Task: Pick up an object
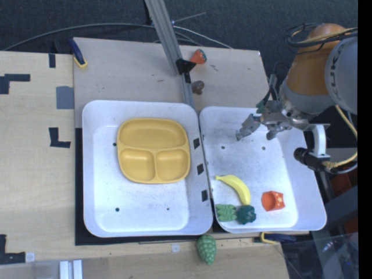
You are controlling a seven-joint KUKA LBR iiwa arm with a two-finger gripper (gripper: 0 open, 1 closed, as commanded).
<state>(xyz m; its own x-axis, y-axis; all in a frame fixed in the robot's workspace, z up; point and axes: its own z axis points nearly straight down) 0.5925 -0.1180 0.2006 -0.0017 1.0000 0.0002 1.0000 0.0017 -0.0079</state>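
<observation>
End effector (256,131) hangs open and empty over the right bin's (302,173) far edge; banana (235,186) sits near its front edge.

Pale wooden bench (35,173) — dark carpet floor (70,10) behind.

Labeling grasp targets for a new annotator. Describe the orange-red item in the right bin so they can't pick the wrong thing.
Start at the right bin of the two white ones. Along its near edge lies a row: green broccoli on the left, a yellow banana just above it, then the orange-red object alone further right. It is the bin's only red-orange piece, small and blocky, touching nothing.
</observation>
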